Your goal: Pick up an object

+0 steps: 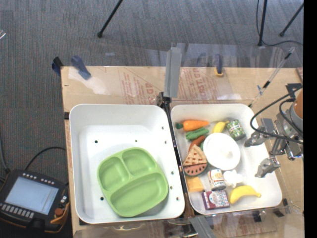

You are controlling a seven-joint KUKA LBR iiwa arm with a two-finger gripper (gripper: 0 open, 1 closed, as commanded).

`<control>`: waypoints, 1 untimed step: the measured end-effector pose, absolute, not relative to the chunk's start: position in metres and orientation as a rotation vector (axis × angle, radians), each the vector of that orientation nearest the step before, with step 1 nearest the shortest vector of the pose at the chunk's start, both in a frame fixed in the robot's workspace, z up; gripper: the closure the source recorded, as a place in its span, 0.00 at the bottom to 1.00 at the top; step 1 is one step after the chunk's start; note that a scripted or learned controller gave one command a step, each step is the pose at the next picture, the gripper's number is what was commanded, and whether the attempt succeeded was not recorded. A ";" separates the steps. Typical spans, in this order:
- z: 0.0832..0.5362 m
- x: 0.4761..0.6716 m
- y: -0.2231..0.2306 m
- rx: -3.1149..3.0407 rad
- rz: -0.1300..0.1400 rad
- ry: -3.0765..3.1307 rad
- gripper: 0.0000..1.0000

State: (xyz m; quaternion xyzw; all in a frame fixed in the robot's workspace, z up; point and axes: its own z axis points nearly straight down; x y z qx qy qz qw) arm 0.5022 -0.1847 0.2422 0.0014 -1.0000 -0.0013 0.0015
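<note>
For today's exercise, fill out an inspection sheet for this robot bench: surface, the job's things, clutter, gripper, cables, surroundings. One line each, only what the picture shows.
Surface: brown bench bearing two white bins, left bin and right bin, side by side.
Job's things: right bin holds toy food, among them a carrot, a white plate, a watermelon slice, a banana, a small can and a green jar.
Clutter: green divided plate in the left bin; blue tape on the bench corner.
Gripper: gripper over the right bin's right side; nothing between its fingers.
Cables: black cables loop near the arm; another cable runs to the pendant.
Surroundings: grey carpet, tripod legs, teach pendant lower left.
</note>
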 end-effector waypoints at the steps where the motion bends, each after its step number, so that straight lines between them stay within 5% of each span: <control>1: 0.125 0.478 -0.197 0.296 -0.011 -3.118 0.00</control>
